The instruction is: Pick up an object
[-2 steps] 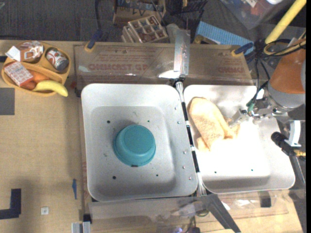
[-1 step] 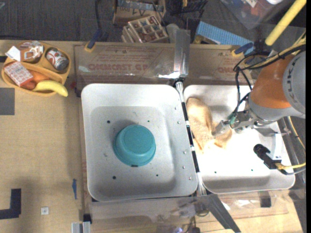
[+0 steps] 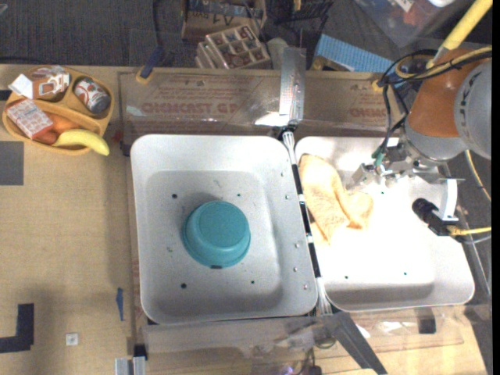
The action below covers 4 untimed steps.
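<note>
Nearest the lens run the front rims of the 2 white bins, the left bin (image 3: pixel 148 287) and the right bin (image 3: pixel 406 276), set side by side on the tan bench (image 3: pixel 62 241). My gripper (image 3: pixel 364 175) hangs over the far half of the right bin, reaching in from the right. Whether my jaws stand wide or narrow I cannot tell from this angle. Just beside my tip, to the left and a little nearer the lens, lies a crumpled yellow cloth (image 3: pixel 332 201). It is bunched against the right bin's left wall, and its upper right edge comes close to me, though I cannot tell if I touch it. Across the 2 meeting rims, well apart from me, a teal bowl (image 3: pixel 218 233) rests near the middle of the left bin's floor, apparently mouth down. Behind both bins stands a low clear panel (image 3: pixel 203 104) with faint lettering. Farther out still, at the bench's far left corner, a yellow tray (image 3: pixel 16 119) holds 1 banana (image 3: pixel 84 140) and several small packets and tins, too small to make out.
</note>
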Available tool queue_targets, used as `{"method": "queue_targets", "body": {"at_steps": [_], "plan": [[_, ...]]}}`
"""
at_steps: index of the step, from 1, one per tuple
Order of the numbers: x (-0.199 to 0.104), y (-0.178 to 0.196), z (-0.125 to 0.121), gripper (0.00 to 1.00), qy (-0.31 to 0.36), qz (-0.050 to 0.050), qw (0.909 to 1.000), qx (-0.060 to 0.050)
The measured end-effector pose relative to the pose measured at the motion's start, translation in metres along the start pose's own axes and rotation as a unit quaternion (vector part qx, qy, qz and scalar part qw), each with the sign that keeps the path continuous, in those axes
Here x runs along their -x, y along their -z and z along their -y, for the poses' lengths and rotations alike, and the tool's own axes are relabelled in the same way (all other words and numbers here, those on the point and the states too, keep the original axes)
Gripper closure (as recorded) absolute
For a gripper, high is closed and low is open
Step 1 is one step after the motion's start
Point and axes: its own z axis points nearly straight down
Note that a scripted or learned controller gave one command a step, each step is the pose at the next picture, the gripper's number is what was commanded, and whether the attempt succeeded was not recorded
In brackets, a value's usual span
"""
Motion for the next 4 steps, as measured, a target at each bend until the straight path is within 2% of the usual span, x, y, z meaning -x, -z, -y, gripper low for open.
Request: {"method": "queue_targets", "body": {"at_steps": [1, 2, 3, 4], "plan": [[-0.036, 0.065, 0.024, 0.00, 0.022, -0.001, 0.9998, -0.001], [-0.066, 0.076, 0.006, 0.00, 0.091, 0.001, 0.9958, 0.001], [-0.037, -0.012, 0.019, 0.00, 0.098, 0.001, 0.9951, 0.003], [-0.036, -0.004, 0.018, 1.00, 0.098, 0.000, 0.9952, 0.004]]}}
